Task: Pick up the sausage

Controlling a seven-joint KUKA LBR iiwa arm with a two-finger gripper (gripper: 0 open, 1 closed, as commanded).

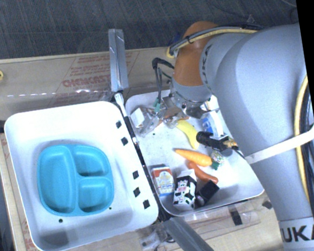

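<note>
Sausage [206, 175] (short, reddish, lying at a slant): it rests on the floor of the right bin [159, 148], in the lower half of that bin as the camera sees it. It lies just below the carrot [191, 155] and close against it; whether the two touch I cannot tell. A black block [207, 191] lies just below the sausage, beside a cow-patterned carton [184, 193], and a small orange carton [163, 180] stands left of that, near the wall between the bins. A banana [186, 130] lies above the carrot, nearer the middle of the bin.

My claw [147, 119] sits low in the upper left corner of the right bin, close to the dividing wall and well apart from the sausage, with the banana and carrot between. Nothing is seen in its grip. Whether it stands apart or together I cannot tell (the bright metal blurs against the white bin). My arm [257, 88] reaches in from the right and covers the bin's right side, its orange band above the claw.

In the left bin [25, 149] lies a blue plate [74, 177] with three sections, set near the middle of the bin. Both bins rest side by side on the counter [50, 85].
</note>
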